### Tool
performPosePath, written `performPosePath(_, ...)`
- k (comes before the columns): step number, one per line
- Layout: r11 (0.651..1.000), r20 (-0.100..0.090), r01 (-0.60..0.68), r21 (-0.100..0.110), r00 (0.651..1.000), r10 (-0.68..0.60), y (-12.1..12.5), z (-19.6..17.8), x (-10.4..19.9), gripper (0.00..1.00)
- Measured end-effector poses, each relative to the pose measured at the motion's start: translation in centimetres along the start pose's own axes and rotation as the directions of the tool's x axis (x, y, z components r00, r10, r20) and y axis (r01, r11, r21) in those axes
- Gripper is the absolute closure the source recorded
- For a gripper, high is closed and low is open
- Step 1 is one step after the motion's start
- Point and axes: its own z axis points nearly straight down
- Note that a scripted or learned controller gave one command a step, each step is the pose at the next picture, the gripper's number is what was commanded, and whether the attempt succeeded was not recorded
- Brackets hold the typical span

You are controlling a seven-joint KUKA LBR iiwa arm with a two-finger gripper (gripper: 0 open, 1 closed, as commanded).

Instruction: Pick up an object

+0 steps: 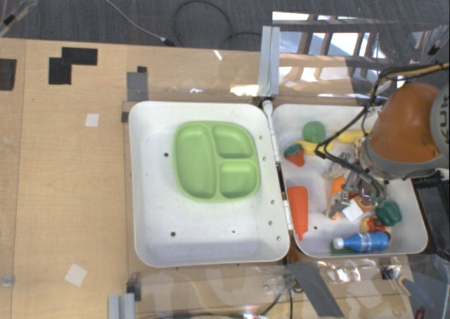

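The arm's gripper [346, 202] hangs low in the right bin [419, 240], at the right of the frame, among a litter of small toys. Whether the jaws are wide or narrow I cannot tell; cables and the wrist blur them.

A carrot [299, 211] lies lengthwise along the bin's left wall, just left of the gripper and apart from the rest. It looks like light, stiff plastic, smooth and tapered, so a grip across the thick upper half should slip least. A blue bottle [361, 242] lies on its side at the lower edge; round and likely to roll, best taken across the body. A green ball [314, 131] sits near the top and would squirt out of a poor pinch.

The left bin [151, 240] bears a green tray [215, 161].
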Motion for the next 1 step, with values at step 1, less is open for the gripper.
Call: performPosePath(1, 1.000, 0.013, 0.007, 0.000, 1.000, -0.007, 0.21, -1.39, -0.40, 1.00)
